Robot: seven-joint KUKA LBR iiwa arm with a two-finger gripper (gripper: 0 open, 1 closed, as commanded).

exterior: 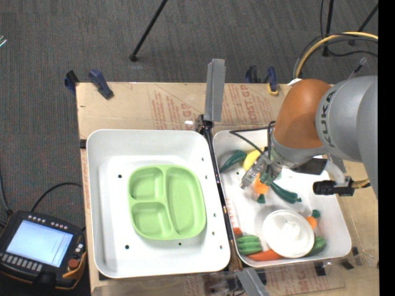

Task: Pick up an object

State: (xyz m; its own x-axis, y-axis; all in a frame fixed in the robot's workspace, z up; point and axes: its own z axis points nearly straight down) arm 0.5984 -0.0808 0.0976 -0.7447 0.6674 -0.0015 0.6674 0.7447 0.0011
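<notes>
My gripper (257, 180) reaches down into the right bin (333, 193), over its upper left part. Just under its tip lies a small orange piece (262, 189), with a dark green pod (285, 193) running off to the right of it. A yellow item (250, 160) and a dark green pepper-like piece (232, 160) lie just up and left of the gripper. Whether anything sits between the fingers is hidden by the wrist.
A white round bowl (288, 232) sits upside down at the front of the right bin, with a carrot (266, 256), a striped green vegetable (249, 244) and other green and orange pieces around it. The left bin (105, 165) holds a light green divided plate (166, 201).
</notes>
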